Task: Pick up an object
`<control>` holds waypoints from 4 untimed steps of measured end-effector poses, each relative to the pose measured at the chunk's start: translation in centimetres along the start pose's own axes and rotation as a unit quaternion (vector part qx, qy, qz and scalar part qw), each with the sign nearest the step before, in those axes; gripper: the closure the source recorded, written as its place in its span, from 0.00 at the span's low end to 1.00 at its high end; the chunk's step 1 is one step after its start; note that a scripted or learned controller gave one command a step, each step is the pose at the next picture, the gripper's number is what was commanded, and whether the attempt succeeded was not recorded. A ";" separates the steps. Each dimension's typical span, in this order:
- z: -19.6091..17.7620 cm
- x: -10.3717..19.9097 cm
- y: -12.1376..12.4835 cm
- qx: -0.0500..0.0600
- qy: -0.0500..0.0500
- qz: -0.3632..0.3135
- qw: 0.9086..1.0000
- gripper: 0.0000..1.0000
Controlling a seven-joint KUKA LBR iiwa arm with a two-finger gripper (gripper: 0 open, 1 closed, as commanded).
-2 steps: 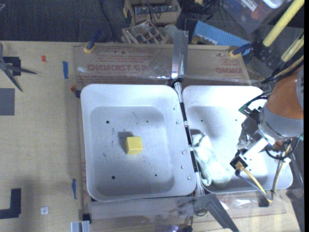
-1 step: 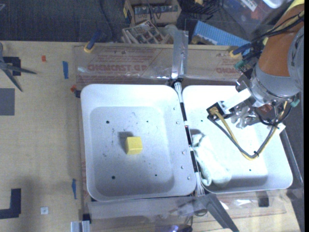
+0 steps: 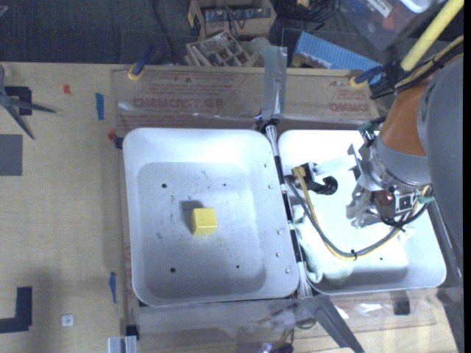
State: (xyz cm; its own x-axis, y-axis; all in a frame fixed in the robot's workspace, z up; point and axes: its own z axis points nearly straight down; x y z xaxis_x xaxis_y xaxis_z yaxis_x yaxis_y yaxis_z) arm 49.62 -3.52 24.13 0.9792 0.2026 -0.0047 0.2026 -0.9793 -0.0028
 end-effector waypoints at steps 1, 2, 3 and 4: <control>-0.9 0.1 -0.1 0.001 -0.001 -0.002 1.000 1.00; -1.9 0.1 -0.2 0.001 -0.002 -0.004 1.000 1.00; 3.0 2.5 -0.7 0.000 0.000 -0.003 1.000 1.00; -3.8 -1.2 -2.7 -0.001 0.002 0.000 1.000 1.00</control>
State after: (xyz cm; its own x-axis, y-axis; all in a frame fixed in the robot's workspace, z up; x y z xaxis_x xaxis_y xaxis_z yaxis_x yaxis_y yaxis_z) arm 47.95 -1.11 27.92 0.9792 0.2028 -0.0013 0.2028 -0.9792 -0.0003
